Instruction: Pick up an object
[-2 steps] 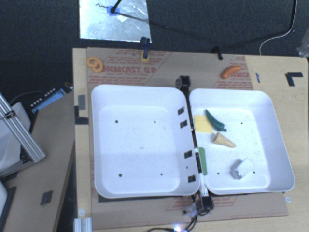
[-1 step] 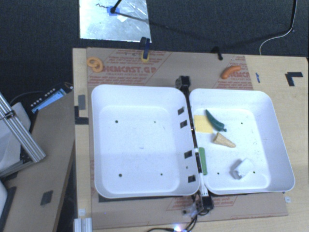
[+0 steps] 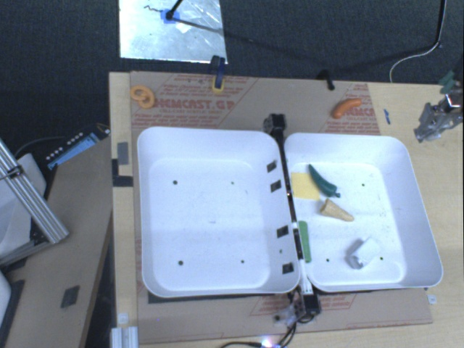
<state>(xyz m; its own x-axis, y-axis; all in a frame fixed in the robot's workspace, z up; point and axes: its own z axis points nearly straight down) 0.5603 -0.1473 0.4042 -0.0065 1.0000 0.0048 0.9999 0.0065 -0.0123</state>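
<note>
The gripper (image 3: 437, 119) sits at the far right edge of the view, above the bench's (image 3: 123, 216) far right corner and outside both bins. It is small and partly cut off there, so I cannot tell how it is set, and nothing can be seen in it or touching it.

All the loose items lie in the right bin (image 3: 417, 187). A yellow flat piece (image 3: 303, 187) rests near that bin's left wall, toward the far side. A dark green curved piece (image 3: 322, 180) lies just beside it, its lower end overlapping the yellow piece's right edge (or at least touching it). Just in front of those two sits a tan wedge (image 3: 336, 210), pointing right. A green stick (image 3: 304, 241) lies along the left wall nearer the front edge. A white and grey lump (image 3: 362, 253) rests toward the front right part of the bin floor, well apart from the others.

The left bin (image 3: 156, 194) shows its bare floor with a few small dark holes. Between the two bins runs a dark divider with clips (image 3: 279, 187).

On the bench beyond the bins, an orange sausage shape (image 3: 346, 107) lies near the far right corner, a pretzel-like ring (image 3: 142, 96) near the far left corner, and a blue and yellow clamp (image 3: 217, 73) on the far edge.
</note>
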